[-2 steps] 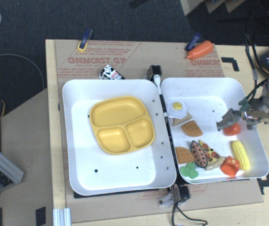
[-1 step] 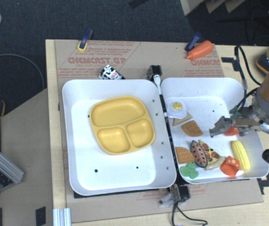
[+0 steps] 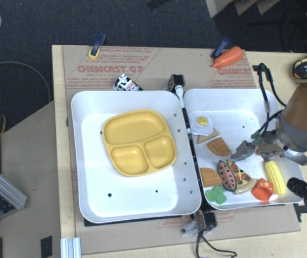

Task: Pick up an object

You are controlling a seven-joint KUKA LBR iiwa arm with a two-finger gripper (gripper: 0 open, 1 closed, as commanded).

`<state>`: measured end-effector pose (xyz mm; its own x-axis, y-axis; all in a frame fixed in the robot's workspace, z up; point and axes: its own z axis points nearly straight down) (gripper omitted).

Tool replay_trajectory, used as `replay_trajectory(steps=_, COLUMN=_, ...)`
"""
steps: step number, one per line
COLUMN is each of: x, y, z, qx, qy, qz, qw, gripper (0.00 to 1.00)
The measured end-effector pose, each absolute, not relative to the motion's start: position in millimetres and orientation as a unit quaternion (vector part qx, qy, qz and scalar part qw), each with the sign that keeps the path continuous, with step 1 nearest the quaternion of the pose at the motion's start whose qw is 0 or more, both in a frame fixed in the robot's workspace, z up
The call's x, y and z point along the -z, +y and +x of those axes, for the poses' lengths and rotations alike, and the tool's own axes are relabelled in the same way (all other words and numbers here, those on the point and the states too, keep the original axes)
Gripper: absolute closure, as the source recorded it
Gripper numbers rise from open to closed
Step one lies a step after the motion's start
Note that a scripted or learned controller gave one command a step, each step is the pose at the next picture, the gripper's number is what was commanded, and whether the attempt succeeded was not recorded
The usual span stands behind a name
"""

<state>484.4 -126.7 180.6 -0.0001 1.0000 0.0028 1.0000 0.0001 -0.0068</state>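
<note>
Divided plate [image 3: 138, 142] lies in left bin [image 3: 88, 187]; toy foods [image 3: 234, 177], apparently, in right bin [image 3: 234, 102].

My arm [image 3: 302, 123] shows as a thick rounded column at the right. Its upper part is a broad band of dull orange-brown, smooth and unmarked. Below that sits a grey collar, paler along its lower rim. A thin black cable [image 3: 264, 93] loops over from the far side and runs along my arm toward the wrist. At the wrist is a cluster of dark grey metal parts with a hint of green, too small to make out clearly. My gripper [image 3: 243, 151] is grey metal, slim, tapering to the left.
</note>
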Motion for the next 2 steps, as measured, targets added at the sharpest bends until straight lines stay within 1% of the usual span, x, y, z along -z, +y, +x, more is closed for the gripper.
replay_trajectory(steps=1, x=-137, y=-130, z=483.1, qx=-0.0015, qy=-0.707, qz=-0.707, qw=0.003, gripper=0.0)
replay_trajectory(steps=2, x=-83, y=-129, z=481.6, qx=-0.0016, qy=-0.707, qz=-0.707, qw=0.004, gripper=0.0)
